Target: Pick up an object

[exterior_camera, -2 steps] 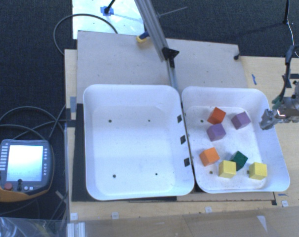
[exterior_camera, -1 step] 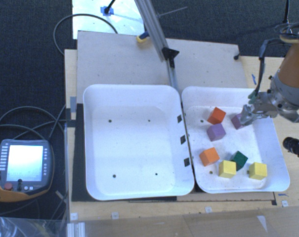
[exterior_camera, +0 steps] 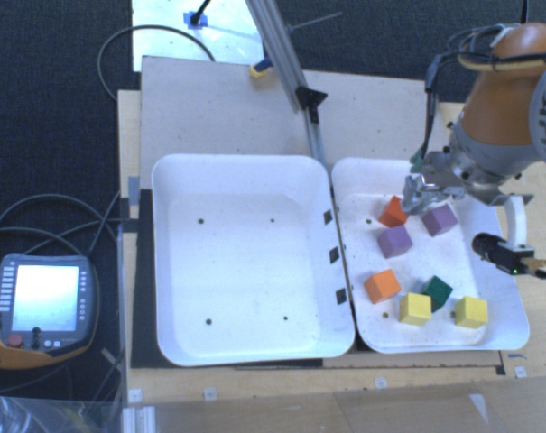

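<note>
Your left bin [exterior_camera: 245, 260] carries no blocks; the blocks sit in the right bin [exterior_camera: 507, 332]. The end effector [exterior_camera: 415, 194] hangs just beside the red-orange block [exterior_camera: 393, 212], grip unreadable. Centre over that block, clear of the purple block [exterior_camera: 439, 219], before closing.

Partial dark lettering is showing on the grey arm link [exterior_camera: 545, 106] at the upper right edge of the frame, cut off and too incomplete to read. No other text is showing legibly anywhere.
</note>
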You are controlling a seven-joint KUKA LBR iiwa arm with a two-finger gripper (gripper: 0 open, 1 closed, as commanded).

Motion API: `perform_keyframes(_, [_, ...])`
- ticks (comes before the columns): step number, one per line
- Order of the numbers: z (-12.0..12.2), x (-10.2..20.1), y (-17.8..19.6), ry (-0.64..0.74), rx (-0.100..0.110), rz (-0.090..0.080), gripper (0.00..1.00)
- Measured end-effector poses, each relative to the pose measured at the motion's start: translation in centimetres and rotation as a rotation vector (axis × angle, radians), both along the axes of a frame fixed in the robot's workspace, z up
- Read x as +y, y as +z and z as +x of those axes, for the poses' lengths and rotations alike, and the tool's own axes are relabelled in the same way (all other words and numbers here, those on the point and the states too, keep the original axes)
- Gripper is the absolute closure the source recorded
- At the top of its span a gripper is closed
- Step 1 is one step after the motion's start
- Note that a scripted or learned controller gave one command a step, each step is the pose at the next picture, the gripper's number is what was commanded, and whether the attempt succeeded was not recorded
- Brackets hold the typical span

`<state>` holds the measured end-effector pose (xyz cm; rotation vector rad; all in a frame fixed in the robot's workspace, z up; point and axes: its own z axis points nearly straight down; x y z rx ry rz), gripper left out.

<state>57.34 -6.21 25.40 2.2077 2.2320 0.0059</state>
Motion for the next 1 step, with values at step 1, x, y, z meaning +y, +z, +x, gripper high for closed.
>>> perform_keyframes(1, [1.87,4.7,-1.36,-0.001,0.001,0.0,1.0])
